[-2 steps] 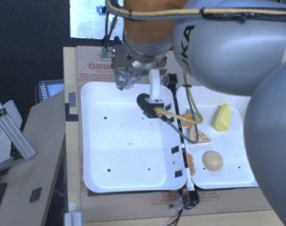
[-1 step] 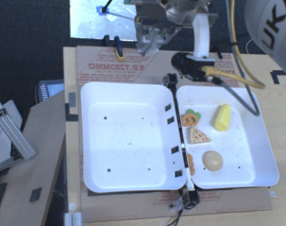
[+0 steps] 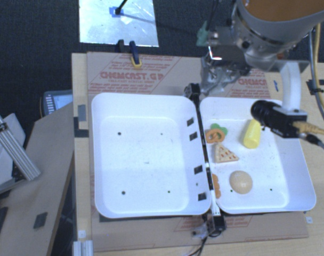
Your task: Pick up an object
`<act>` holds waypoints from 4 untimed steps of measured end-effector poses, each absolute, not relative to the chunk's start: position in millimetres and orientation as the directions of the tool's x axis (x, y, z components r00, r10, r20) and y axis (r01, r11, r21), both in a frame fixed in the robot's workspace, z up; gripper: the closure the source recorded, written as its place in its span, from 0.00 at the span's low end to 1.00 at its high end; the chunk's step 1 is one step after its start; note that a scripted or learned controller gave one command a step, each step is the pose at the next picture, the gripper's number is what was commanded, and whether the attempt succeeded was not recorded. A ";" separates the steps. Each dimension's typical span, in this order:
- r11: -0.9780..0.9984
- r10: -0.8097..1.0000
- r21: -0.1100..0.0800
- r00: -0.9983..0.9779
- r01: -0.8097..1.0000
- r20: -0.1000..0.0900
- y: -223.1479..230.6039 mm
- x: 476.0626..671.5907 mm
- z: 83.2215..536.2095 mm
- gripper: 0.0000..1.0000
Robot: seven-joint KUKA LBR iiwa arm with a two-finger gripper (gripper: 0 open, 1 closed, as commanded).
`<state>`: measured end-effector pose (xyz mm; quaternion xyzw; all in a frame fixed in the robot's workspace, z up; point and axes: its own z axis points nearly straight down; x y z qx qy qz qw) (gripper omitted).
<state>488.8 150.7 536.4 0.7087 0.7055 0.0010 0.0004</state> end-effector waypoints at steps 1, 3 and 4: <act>0.006 1.000 0.004 -0.006 1.000 0.003 155.5 491.0 546.6 1.00; 0.012 1.000 -0.002 -0.012 1.000 0.002 239.4 485.0 533.0 1.00; 0.004 1.000 0.001 -0.004 1.000 0.001 234.4 486.3 534.9 0.00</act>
